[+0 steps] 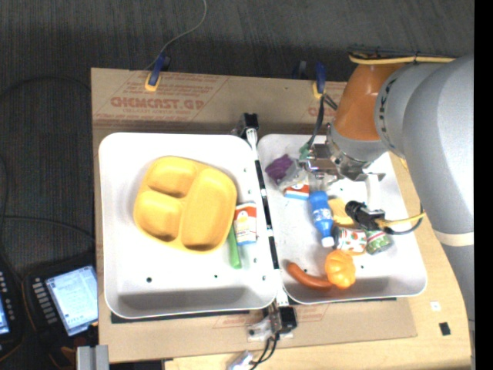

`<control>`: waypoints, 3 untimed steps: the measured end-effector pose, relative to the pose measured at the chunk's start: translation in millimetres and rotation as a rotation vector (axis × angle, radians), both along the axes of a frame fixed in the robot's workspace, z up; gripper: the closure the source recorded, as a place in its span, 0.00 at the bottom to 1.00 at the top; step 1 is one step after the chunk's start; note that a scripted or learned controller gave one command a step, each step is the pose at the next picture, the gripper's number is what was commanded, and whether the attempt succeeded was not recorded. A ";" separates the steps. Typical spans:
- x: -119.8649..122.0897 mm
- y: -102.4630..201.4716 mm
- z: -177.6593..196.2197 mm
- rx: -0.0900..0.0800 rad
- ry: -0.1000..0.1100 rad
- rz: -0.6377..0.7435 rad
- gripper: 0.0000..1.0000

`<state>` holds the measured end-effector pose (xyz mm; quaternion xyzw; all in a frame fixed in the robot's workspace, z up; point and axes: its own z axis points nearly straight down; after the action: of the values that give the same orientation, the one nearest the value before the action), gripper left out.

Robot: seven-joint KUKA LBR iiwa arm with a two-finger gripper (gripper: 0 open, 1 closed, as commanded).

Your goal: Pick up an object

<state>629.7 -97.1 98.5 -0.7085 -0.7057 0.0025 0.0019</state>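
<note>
Over right bin [408,280], arm [431,114] reaches down, gripper [317,164] near blue bottle [321,214].

Two white bins [115,284] on the table. In the nine o'clock bin: one yellow tray [185,201], one small carton [245,223], one green stick [233,249]. In the three o'clock bin: one blue bottle [321,216], one purple piece [279,166], one orange fruit [340,269], one sausage [303,277].

One fixed camera looks down at a slant from above the brown cardboard-topped counter [154,102], taking in both shallow white plastic bins [123,284] from moderate distance.
</note>
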 end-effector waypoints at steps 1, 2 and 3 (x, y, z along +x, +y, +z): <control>-0.6 -2.1 7.3 0.000 0.004 -0.003 1.00; -28.7 72.4 83.9 0.001 -0.003 0.003 1.00; -64.0 139.5 114.5 0.000 -0.001 0.003 1.00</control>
<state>565.7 42.4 213.1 -0.7074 -0.7068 0.0020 0.0016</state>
